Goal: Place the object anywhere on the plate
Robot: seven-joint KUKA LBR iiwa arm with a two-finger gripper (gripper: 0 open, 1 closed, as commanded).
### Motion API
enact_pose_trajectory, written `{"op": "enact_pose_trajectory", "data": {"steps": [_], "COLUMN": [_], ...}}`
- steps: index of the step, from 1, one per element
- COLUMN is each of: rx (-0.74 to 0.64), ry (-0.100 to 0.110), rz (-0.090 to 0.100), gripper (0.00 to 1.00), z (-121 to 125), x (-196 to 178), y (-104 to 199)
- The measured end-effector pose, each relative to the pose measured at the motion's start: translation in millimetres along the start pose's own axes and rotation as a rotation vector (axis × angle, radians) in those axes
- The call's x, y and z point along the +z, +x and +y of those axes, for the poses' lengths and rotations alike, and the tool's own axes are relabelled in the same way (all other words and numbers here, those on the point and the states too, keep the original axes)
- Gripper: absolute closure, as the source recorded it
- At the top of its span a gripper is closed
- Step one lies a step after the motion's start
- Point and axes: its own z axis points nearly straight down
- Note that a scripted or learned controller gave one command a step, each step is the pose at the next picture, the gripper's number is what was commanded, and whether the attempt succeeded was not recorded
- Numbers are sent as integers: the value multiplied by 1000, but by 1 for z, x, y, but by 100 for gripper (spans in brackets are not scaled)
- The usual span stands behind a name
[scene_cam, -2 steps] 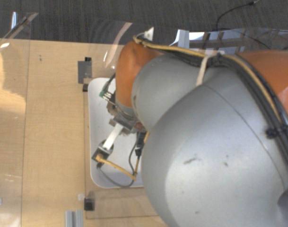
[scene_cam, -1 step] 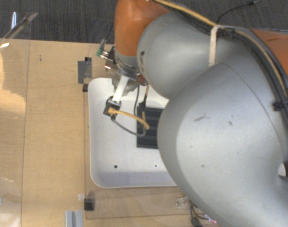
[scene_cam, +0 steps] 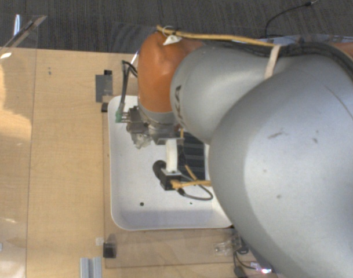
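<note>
On your pale wooden bench [scene_cam: 60, 155], with dark carpet [scene_cam: 106, 4] beyond, one white bin [scene_cam: 127, 210] lay under one grey arm [scene_cam: 280, 155]. Your gripper [scene_cam: 140, 133] hung over the bin's far left corner; clenched or released, you could not tell. The arm hid much of the bin, so where the object lay you could not tell. One dark speck [scene_cam: 142, 203] marked the bin floor.

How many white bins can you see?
1. The bin sits in the middle of the view, partly under the arm. A second could be hidden beneath the arm, to the right.
</note>
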Motion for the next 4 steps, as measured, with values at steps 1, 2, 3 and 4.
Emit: {"op": "enact_pose_trajectory", "data": {"steps": [1,2,3,4], "rx": [-153,-397,-121,-371], "ry": [0,-5,1,-5], "rz": [1,1,1,1], "gripper": [100,100,100,100], "z": [-70,-57,-92,-90], "x": [77,-41,54,-77], "y": [-12,-18,-20,0]}}
